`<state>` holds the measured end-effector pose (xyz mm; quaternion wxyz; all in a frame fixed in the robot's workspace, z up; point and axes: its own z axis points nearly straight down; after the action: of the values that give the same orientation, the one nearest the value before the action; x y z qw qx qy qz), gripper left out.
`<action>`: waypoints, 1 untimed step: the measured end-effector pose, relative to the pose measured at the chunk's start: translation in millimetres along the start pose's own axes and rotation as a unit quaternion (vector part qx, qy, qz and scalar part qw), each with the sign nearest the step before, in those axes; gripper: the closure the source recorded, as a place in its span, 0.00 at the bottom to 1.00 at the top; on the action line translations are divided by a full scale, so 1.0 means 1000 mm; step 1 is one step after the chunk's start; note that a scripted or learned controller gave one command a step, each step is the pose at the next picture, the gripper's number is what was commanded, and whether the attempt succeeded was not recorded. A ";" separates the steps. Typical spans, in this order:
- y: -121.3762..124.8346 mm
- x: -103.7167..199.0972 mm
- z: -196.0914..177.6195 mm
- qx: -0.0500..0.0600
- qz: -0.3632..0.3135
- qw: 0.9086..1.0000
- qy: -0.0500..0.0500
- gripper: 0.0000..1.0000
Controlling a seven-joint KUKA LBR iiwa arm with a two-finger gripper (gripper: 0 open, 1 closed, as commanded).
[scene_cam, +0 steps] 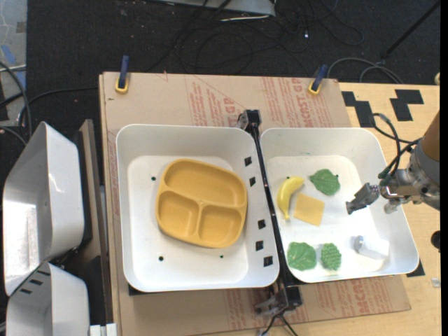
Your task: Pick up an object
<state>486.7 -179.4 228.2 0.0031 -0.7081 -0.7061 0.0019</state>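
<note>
The right bin (350,140) holds a yellow banana (289,193) and an orange-yellow cheese slice (309,209) touching it. A green leafy piece (325,181) lies just behind them. Two more green pieces (302,255) (330,256) sit side by side near the front wall. A small white and grey object (369,246) rests in the front right corner. My gripper (385,191) hangs over the bin's right side, right of the leafy piece and above the white object, with nothing seen in it.
The left bin (133,208) holds a yellow divided plate (201,203). A black divider strip (264,208) runs between the two bins. White containers (42,194) stand off the bench at the far left.
</note>
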 end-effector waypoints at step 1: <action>0.008 -0.004 0.049 -0.001 0.000 1.000 0.000 0.00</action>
<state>493.9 -183.1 179.2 0.0025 -0.7079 -0.7063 0.0014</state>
